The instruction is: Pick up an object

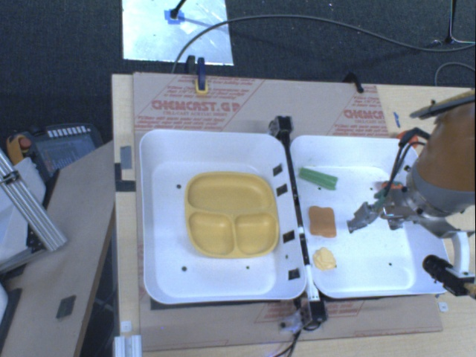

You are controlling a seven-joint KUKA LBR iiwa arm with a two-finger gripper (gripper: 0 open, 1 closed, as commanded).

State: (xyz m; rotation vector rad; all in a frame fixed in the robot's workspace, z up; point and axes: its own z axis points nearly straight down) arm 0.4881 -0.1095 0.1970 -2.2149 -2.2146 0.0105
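Note:
In the right bin (357, 281) lie a green stick-shaped piece (318, 178) at the back left, an orange-brown block (322, 221) below it, and a pale yellow lump (324, 258) near the front left. My gripper (362, 218) hangs over the right bin's middle, a little to the right of the orange-brown block, pointing left toward it. Nothing is visible between the gripper's tips. The grey arm with its orange band (450, 151) comes in from the right.
The left bin (160, 199) holds a yellow three-compartment tray (230, 214). A black divider strip (290, 199) runs between the bins. Cables trail across the dark floor behind the bench, and a grey device sits at the left.

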